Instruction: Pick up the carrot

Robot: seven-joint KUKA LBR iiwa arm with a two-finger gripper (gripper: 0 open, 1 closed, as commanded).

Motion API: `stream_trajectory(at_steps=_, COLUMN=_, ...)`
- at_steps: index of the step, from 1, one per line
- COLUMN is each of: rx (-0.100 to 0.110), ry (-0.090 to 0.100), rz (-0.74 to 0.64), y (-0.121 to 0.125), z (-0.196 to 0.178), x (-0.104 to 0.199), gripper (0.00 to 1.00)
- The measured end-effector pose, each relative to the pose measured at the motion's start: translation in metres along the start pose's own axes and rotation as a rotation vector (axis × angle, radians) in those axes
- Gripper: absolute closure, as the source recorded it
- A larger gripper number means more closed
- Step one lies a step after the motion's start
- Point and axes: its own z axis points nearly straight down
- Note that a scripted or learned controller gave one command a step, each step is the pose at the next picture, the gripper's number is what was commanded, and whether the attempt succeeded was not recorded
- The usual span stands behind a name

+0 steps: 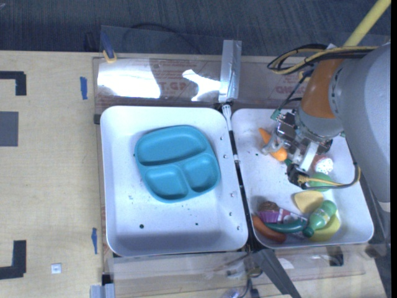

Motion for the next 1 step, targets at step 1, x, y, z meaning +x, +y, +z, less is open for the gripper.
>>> stream_trajectory(at_steps=1, rx=0.033, ry=-0.012, rz=0.022, y=0.0087, z=-0.0837, x=0.0725, gripper=1.00)
